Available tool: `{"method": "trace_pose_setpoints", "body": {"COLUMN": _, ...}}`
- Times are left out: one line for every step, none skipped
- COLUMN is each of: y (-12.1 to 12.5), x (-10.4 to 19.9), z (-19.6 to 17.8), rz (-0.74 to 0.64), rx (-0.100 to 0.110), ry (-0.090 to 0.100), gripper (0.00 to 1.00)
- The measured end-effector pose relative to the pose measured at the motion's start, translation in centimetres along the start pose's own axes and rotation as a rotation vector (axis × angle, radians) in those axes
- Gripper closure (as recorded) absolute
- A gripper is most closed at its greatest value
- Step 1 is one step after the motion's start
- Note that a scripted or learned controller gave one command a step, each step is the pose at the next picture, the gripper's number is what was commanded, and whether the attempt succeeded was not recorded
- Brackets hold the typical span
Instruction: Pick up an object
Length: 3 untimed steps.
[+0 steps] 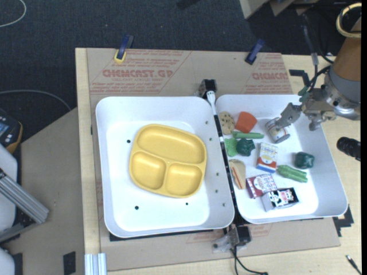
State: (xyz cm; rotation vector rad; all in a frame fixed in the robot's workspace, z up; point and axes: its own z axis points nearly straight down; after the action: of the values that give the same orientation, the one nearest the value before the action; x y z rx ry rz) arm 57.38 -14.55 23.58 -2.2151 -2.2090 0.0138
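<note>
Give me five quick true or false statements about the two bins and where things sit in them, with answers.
1. The yellow divided plastic tray lies in the left white bin. True.
2. The tray has two compartments. False: three.
3. The hand is over the right white bin. True.
4. The small toy food items are in the left bin. False: right bin.
5. The orange wedge-shaped piece sits in the tray. False: right bin.

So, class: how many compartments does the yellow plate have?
3. On the yellow plate in the left bin: one long compartment along its far side, two smaller ones on its near side, side by side.
</note>
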Motion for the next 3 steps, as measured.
{"method": "trace_pose_setpoints", "body": {"y": 0.2, "x": 0.0, "z": -0.8, "rz": -0.003, "rx": -0.014, "ry": -0.002, "gripper": 0.0}}
{"method": "trace_pose_setpoints", "body": {"y": 0.3, "x": 0.0, "z": 3.4, "rz": -0.002, "rx": -0.011, "ry": -0.002, "gripper": 0.0}}
{"method": "trace_pose_setpoints", "body": {"y": 0.8, "x": 0.2, "z": 7.6, "rz": -0.003, "rx": -0.012, "ry": -0.002, "gripper": 0.0}}
